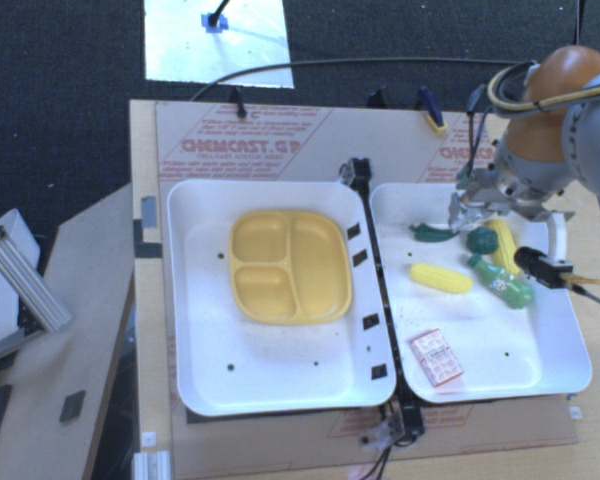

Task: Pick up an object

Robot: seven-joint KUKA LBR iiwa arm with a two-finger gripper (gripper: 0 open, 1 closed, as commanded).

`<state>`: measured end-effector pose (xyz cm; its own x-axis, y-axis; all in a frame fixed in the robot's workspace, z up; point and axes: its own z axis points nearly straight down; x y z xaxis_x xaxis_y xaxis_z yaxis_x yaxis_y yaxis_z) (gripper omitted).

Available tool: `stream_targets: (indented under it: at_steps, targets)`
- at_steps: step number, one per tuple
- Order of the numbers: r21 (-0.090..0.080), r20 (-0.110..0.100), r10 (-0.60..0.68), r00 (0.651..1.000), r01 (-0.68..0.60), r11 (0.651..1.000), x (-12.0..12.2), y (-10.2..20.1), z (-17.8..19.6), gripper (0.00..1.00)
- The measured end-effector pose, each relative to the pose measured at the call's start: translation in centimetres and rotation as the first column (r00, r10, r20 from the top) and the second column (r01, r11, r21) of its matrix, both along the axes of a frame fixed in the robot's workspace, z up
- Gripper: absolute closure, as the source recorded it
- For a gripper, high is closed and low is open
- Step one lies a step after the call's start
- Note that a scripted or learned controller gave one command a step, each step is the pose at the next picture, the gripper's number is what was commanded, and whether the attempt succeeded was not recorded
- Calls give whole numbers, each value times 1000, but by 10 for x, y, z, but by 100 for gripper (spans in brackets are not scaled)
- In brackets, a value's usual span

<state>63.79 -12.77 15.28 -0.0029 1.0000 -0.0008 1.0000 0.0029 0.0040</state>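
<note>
1. The arm [570, 118] is reaching in from the right, its grey and orange wrist hiding most of the hand [472, 211], so I cannot tell how wide the hand is standing or whether it is gripping anything.
2. The hand is hanging low over the back of the right bin [570, 368], just above a dark green piece [433, 233] and a small round green piece [481, 239], both partly covered and hard to identify.
3. Two white bins are sitting side by side on the surface [260, 138].
4. The left bin [195, 368] is holding one thing: a yellow divided plate [288, 266] with three compartments.
5. The right bin is holding six things: the two green pieces, a yellow corn cob [441, 278], a second yellow piece [504, 238] by the wrist, a green bottle [502, 281] lying flat, and a red-and-white packet [436, 356] near the front.
</note>
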Motion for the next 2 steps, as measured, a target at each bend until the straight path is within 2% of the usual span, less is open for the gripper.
stream_targets:
  at_steps: [2]
  targets:
    - [0, 0, 2, 1000, -2, 1000, -1, -4, 96, 100]
